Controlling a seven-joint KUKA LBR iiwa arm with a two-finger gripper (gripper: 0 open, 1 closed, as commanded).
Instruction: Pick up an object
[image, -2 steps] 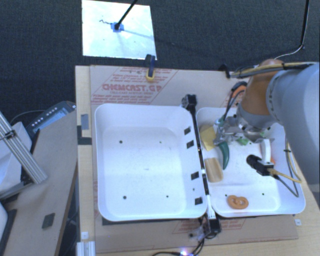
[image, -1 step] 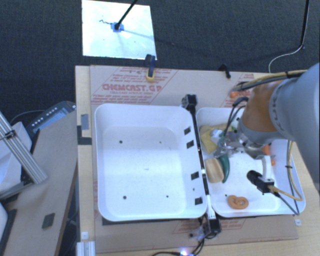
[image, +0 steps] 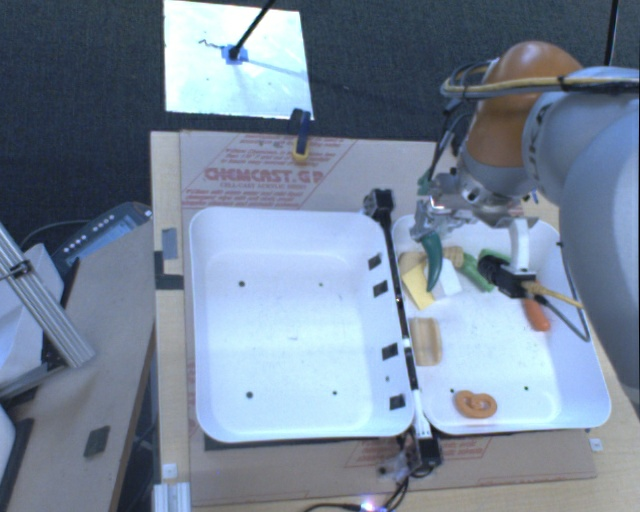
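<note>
We see the pincer (image: 432, 222) over the right shallow white plastic bin (image: 575, 385), far-left corner. A curved dark-green pepper-shaped item (image: 435, 262) hangs from its tips, pinched betw. the fingers, w/ a pale yellow wedge (image: 414, 280) just below. An orange pretzel-shaped ring (image: 475, 404) lies near the front.

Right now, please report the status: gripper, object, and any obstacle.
Gripper low over right bin, far end. Green curved piece hangs right under it; grasp unconfirmed. Yellow block and white piece crowd beneath.
</note>
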